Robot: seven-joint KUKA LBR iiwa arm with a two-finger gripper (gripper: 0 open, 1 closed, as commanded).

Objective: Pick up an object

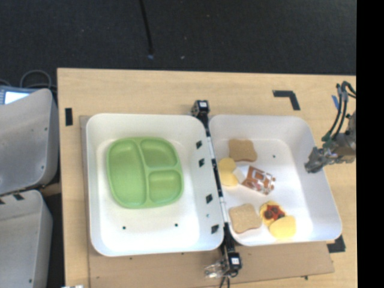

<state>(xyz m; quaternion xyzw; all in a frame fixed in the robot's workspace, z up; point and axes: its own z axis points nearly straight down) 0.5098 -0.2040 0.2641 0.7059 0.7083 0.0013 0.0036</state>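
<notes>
Nearest to the camera, in the front part of the right bin (312,233), lie a bread slice (245,218) and a yellow piece (283,227) with a red thing (273,210) touching it. Behind them, in the same bin, are a clear packet (259,180) with something brown and red inside, a second yellow piece (227,171) close to the dividing wall, and another bread slice (242,150) near the back. These are the things I may pick, and all of them rest on the bin floor. In the left bin (96,221) is a green tray (145,171) with three compartments.

My gripper (317,159) is at the right wall of the right bin, well apart from every object. If it is open or closed, I cannot tell from this view; I see nothing carried in it.

As I judge, the task is at its beginning: no object is lifted. It remains to choose one, go over it, descend, close on it and lift. The packet is the closest to me
</notes>
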